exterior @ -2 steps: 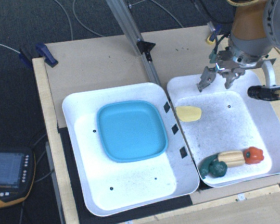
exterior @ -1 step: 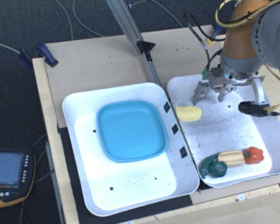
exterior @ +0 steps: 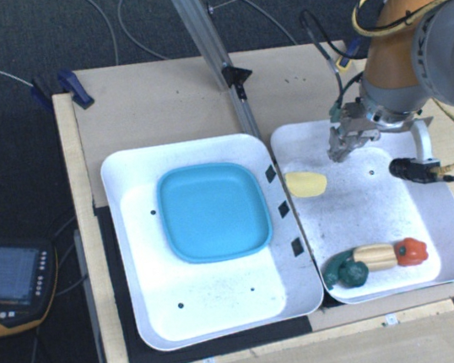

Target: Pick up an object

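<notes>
In the right bin (exterior: 438, 220) lie a pale yellow piece (exterior: 306, 183) by its left wall and, along the near edge, a dark green lump (exterior: 346, 272), a tan cylinder (exterior: 376, 257) and a red piece (exterior: 410, 252) in a row. My gripper (exterior: 343, 148) hangs over the far part of this bin, to the right of the yellow piece and a little apart from it. Nothing shows between its fingers.
The left bin (exterior: 152, 299) holds a blue square plate (exterior: 213, 211). A metal post (exterior: 204, 26) slants up behind the bins. A black handle (exterior: 417, 169) juts from the wrist. Cables trail over the dark floor; a pendant (exterior: 8, 284) lies at left.
</notes>
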Controlling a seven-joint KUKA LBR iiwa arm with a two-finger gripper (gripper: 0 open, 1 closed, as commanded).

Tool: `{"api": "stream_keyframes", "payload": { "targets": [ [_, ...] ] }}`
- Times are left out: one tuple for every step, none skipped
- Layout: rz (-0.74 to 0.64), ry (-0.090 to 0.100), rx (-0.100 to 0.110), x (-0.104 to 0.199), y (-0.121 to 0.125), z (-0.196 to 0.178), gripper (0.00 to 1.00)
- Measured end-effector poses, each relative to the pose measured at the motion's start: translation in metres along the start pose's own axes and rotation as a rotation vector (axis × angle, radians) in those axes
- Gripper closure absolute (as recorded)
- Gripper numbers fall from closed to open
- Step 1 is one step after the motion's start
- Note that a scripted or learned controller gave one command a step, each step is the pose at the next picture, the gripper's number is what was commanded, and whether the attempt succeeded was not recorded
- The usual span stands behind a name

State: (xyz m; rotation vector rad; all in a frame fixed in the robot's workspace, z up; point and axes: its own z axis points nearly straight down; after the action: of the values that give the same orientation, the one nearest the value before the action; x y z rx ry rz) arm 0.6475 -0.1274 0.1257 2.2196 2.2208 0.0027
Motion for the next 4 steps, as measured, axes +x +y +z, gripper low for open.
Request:
{"api": "stream_keyframes", "payload": {
  "targets": [
    [0.000,0.000,-0.001,0.007,0.004,-0.046,1.00],
    [0.000,-0.001,-0.004,0.001,0.012,-0.102,1.00],
    [0.000,-0.001,-0.004,-0.004,0.007,-0.162,1.00],
    [-0.003,0.001,0.002,0.041,-0.019,-0.146,1.00]
  ]
}}
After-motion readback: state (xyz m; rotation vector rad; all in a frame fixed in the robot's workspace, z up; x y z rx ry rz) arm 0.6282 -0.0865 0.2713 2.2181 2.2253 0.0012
